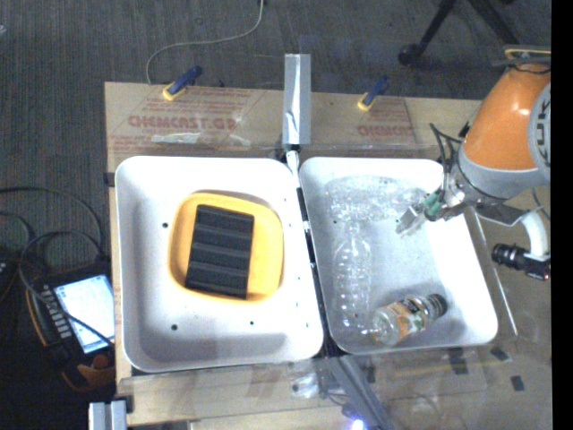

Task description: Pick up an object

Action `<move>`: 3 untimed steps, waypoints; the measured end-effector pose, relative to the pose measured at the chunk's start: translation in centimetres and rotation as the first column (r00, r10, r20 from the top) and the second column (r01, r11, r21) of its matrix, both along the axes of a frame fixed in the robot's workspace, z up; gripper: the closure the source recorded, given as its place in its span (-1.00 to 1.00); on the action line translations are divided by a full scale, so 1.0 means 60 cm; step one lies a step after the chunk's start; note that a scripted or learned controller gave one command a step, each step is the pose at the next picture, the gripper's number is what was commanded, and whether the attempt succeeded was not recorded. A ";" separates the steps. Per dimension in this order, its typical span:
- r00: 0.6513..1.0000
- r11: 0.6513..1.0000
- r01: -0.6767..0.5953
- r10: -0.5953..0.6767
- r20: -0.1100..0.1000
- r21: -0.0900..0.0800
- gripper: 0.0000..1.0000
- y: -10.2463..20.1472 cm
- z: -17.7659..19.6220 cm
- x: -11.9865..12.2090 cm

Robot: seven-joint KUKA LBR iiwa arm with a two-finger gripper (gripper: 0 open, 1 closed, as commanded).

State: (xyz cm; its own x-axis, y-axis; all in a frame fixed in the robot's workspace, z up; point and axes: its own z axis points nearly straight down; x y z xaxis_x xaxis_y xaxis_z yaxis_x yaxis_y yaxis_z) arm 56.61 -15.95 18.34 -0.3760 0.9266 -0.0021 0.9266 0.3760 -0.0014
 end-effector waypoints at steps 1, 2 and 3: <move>0.999 0.999 0.036 -0.036 -0.002 0.000 -1.00 0.036 -0.019 -0.078; 0.998 0.998 0.058 -0.058 -0.003 0.001 -1.00 0.076 -0.041 -0.139; 0.996 0.996 0.085 -0.085 0.015 0.000 -1.00 0.094 -0.151 -0.004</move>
